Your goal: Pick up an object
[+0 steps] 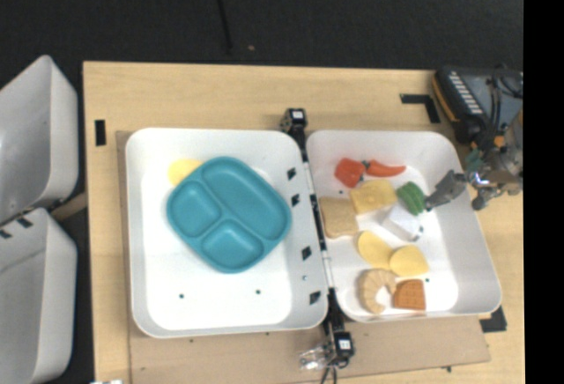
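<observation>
The right bin (471,268) holds several toy foods: a red pepper (350,171), an orange-red chili (385,168), a yellow block (373,195), a green piece (410,197), a white piece (397,222), a tan slice (337,217), two yellow pieces (374,247) (409,262), a pale round piece (377,290) and an orange-brown square (409,294). My gripper (446,189) reaches in over the bin's right side, just right of the green piece. I see nothing held in it.
The left bin (150,285) bears a teal divided plate (229,212), and a yellow thing (182,169) peeks out at the plate's upper left. A black fitting (293,119) sits at the top of the divider between the bins.
</observation>
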